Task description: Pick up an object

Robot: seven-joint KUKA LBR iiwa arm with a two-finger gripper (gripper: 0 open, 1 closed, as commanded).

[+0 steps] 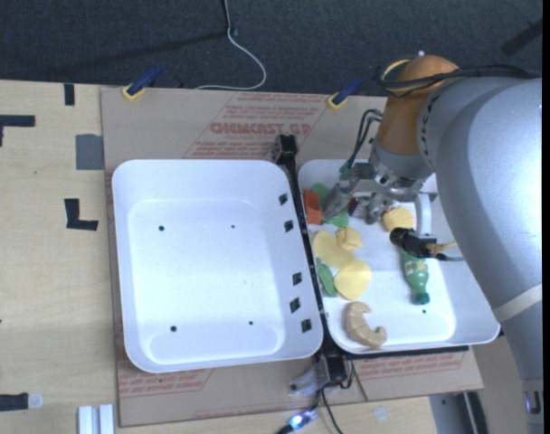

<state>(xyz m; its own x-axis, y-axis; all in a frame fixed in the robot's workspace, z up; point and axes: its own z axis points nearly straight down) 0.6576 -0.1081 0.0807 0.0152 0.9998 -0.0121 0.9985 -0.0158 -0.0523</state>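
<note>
Gripper [361,202] low at right bin's [438,328] far end, among toys. Red piece [312,208] just left. Grip unreadable.

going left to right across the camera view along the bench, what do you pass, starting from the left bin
Left white bin → black clips on the divider → orange piece → yellow round piece → green bottle-shaped toy → grey arm.

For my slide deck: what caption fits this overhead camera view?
KUKA arm's gripper lowered over toy food, among it a croissant, in the right bin.
</note>
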